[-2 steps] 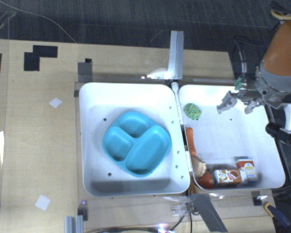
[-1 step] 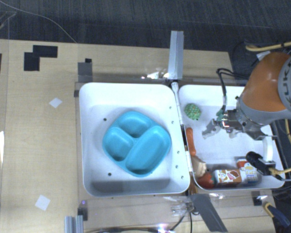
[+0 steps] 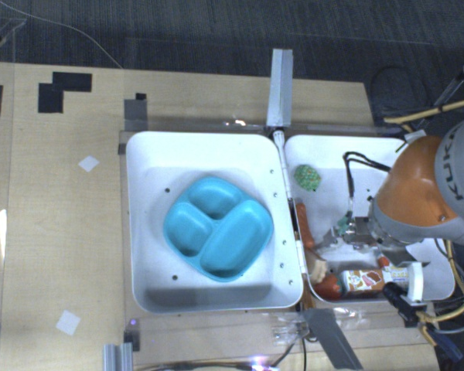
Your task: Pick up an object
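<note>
The arm is down low over the right bin (image 3: 441, 280), gripper (image 3: 354, 234) tucked under the wrist, so can't tell its state. The bottle (image 3: 375, 280) lies along the near wall, green ball (image 3: 308, 178) farther back. The blue divided tray (image 3: 219, 228) fills the left bin (image 3: 151, 207).

A divided dish (image 3: 218, 228) lies in the left bin (image 3: 147, 207); a bottle (image 3: 375, 280) in the right bin (image 3: 325, 154).

1. The arm (image 3: 448, 178) has a rounded grey shell bearing part of a dark letter marking
2. A broad, glossy orange band (image 3: 412, 185) wraps it above the wrist
3. A thin black cable (image 3: 356, 165) loops out from the orange section
4. The wrist (image 3: 371, 234) below is metallic grey, with small fittings too blurred to make out
</note>
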`<state>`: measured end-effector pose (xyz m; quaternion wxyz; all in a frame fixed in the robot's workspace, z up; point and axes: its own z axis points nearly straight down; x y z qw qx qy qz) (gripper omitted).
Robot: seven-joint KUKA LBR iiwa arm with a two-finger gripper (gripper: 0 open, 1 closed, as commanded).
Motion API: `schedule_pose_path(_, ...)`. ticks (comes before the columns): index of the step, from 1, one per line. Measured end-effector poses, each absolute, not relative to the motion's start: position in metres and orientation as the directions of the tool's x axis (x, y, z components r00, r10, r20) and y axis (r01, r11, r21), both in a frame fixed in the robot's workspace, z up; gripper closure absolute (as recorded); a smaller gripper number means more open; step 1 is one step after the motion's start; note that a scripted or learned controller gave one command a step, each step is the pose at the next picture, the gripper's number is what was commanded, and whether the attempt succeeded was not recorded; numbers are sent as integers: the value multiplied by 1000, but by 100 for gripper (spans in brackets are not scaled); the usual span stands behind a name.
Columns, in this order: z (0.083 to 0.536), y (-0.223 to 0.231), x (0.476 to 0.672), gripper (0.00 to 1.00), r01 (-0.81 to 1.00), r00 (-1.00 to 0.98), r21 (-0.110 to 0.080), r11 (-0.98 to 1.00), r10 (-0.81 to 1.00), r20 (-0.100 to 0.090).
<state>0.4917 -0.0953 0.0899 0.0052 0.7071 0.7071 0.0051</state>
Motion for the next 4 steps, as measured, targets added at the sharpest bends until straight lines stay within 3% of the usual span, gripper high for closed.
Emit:
schedule_pose_path(1, 176, -197, 504, 0, 976, -217, 5, 217, 976, -2)
schedule_pose_path(2, 90, -139, 491, 0, 964, -265, 13, 265, 964, -7)
schedule_pose_path(3, 157, -157, 554, 0, 866, -501, 4, 501, 866, -3)
schedule_pose_path(4, 247, -133, 563, 0, 935, -355, 5, 355, 935, -3)
